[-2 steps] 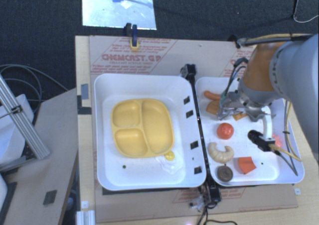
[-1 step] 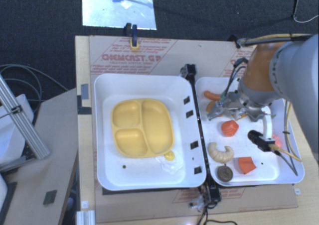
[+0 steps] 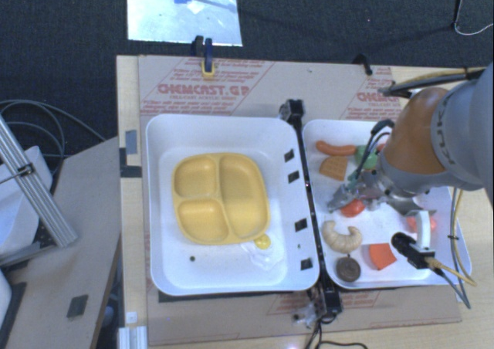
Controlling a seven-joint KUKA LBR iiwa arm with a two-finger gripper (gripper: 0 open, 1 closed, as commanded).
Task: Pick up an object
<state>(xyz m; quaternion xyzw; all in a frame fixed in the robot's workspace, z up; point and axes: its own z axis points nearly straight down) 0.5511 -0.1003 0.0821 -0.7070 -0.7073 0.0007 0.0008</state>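
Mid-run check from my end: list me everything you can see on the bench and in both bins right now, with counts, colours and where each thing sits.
Bins: 2, white, side by side; left bin, right bin.
Divided plate: 1, yellow, middle of the left bin.
Small yellow piece: 1, just below the plate's lower right corner.
Sausage: 1, orange-red, top of the right bin.
Orange wedge: 1, below the sausage.
Red piece: 1, at the hand.
Curved pastry: 1, tan, lower part of the right bin.
Brown disc: 1, below the pastry.
Orange block: 1, right of the disc.
Arm: 1, grey with orange band.
Hand: 1, low over the right bin.
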